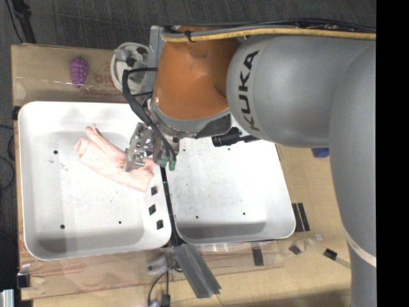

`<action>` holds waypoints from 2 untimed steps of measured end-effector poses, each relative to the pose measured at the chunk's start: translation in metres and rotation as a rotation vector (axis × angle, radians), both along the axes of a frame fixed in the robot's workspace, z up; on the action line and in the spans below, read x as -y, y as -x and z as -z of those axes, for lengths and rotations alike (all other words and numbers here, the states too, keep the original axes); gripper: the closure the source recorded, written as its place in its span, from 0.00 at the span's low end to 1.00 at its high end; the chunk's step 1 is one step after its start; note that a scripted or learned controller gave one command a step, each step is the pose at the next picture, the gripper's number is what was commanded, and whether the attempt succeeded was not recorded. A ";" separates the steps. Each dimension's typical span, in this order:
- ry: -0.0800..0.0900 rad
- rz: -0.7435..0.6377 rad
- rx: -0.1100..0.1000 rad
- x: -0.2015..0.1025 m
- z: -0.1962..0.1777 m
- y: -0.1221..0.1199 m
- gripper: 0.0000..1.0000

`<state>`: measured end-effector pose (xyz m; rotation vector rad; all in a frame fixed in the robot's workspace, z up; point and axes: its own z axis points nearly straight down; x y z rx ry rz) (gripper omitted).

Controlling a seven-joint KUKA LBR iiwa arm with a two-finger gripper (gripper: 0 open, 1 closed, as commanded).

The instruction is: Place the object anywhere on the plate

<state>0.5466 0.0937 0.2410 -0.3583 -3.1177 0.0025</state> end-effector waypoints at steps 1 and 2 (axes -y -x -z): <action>-0.001 -0.230 -0.001 -0.042 0.007 0.025 1.00; -0.001 -0.230 0.000 -0.042 0.007 0.025 0.00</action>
